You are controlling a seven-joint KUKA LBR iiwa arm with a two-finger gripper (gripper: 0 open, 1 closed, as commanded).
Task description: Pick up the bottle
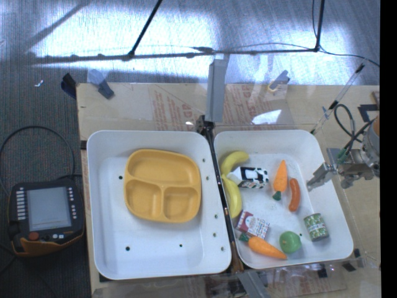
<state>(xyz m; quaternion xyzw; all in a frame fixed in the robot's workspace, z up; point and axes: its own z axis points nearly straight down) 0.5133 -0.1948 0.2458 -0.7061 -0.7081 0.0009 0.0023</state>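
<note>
The bottle (253, 177), a small black-and-white cow-patterned one, lay on its side in the right bin (310, 143), in the upper left part of that bin's floor. It touched or nearly touched the upper banana (232, 161) on its left, and a second banana (234, 196) curved away just below it. Just to its right an orange carrot (281, 176) stood between it and a red sausage (294, 195).

The gripper (314, 180) hung over the right side of the same bin, near the bin's right wall, well apart from the bottle. Nothing was seen held in it, and whether it was spread or closed could not be told at this size. The carrot and the sausage lay between the gripper and the bottle.

Lower in the bin were a red carton (253, 225), a second carrot (267, 248), a green apple (289, 241) and a green can (316, 226).

The left bin (105, 253) held a yellow divided tray (164, 185). Both bins sat side by side on the tabletop (149, 107). A teach pendant (44, 211) lay on the floor to the left.
</note>
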